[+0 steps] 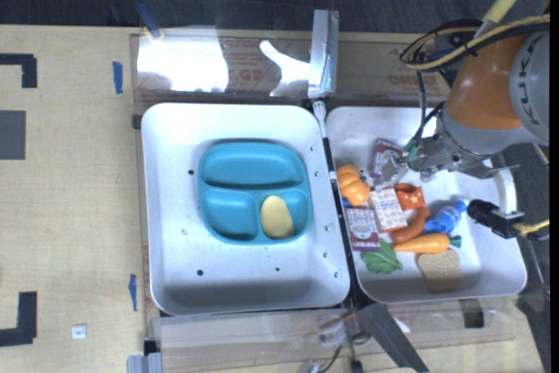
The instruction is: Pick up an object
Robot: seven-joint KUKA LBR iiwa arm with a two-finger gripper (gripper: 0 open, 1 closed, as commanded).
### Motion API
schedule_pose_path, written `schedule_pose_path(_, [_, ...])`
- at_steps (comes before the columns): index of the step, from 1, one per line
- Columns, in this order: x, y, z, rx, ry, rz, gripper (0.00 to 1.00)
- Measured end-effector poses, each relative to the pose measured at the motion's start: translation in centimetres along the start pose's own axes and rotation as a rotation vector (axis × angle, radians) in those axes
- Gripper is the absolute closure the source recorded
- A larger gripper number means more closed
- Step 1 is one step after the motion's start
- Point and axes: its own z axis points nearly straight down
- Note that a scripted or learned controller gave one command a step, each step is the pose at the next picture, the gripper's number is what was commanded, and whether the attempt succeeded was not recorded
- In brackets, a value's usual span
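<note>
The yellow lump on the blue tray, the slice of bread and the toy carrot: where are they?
Yellow lump (277,217), camera view: its middle.
Slice of bread (440,269), camera view: its top face.
Toy carrot (423,245), camera view: its orange body.

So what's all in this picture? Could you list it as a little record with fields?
arm: grey with orange band, reaching in from the right
gripper: over the right bin's upper part, above the toys
left bin: holds a blue tray
tray contents: yellow lemon in the lower right compartment
right bin: holds a pile of toy food
pile includes: carrot, bread slice, green leaf, blue bottle, small packets
</note>
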Motion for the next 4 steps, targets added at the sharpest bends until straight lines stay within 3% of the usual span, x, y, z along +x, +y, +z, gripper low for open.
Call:
schedule_pose_path(1, [-0.7, 3.4, 5.3, -0.006, -0.003, 0.050, 0.00])
schedule_pose_path(2, [-0.7, 3.5, 4.2, -0.008, -0.003, 0.052, 1.00])
schedule_pose_path(3, [1.5, 2.4, -4.7, -0.004, -0.001, 0.198, 1.00])
schedule_pose_path(4, [2.5, 4.5, -13.8, -0.006, -0.002, 0.283, 1.00])
